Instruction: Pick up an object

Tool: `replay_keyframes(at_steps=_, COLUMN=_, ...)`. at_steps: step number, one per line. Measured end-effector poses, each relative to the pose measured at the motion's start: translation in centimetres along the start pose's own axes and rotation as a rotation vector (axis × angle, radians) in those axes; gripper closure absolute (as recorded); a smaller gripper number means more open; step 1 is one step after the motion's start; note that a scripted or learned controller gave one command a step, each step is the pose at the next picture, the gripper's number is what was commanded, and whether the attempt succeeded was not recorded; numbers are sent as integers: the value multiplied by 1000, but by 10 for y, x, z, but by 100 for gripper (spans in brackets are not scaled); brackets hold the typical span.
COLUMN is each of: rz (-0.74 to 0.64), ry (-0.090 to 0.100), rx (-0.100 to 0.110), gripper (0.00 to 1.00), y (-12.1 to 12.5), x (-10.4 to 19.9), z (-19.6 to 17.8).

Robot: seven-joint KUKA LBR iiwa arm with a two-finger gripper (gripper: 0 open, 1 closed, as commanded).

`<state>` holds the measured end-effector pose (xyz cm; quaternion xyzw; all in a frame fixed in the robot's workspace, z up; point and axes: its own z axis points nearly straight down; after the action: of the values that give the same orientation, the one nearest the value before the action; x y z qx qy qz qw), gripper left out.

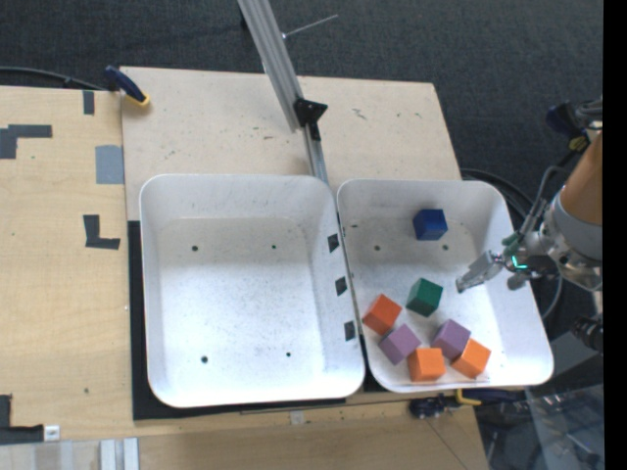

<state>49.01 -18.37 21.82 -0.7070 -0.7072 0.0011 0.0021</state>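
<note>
Here the gripper [482, 272], grip state unclear, hovers beside a dark green cube [424, 296].

setting: robotics lab test bench. evidence: plywood bench top [245, 125] marked with grey and black tape patches at 9 o'clock; two shallow white bins [240, 282] at centre on a black mat; aluminium rail [269, 42] slanting in from 12 o'clock; clamp [127, 84] at 10 o'clock (blue and yellow); dark carpet [490, 27] beyond; loose cables at 3 o'clock.
</note>
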Motion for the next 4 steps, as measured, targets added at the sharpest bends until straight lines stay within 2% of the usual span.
replay_keyframes(at_steps=1, rz=-1, ry=-1, rx=-3, gripper=0, y=1, x=0, z=-1)
replay_keyframes(at_steps=2, rz=0, ry=0, rx=2, gripper=0, y=8, x=-4, z=54)
replay_keyframes(at_steps=3, rz=-1, ry=-1, rx=-6, gripper=0, y=5, x=-8, z=94)
replay_keyframes(at_steps=4, rz=-1, ry=-3, rx=-20, gripper=0, y=10, x=-8, z=105)
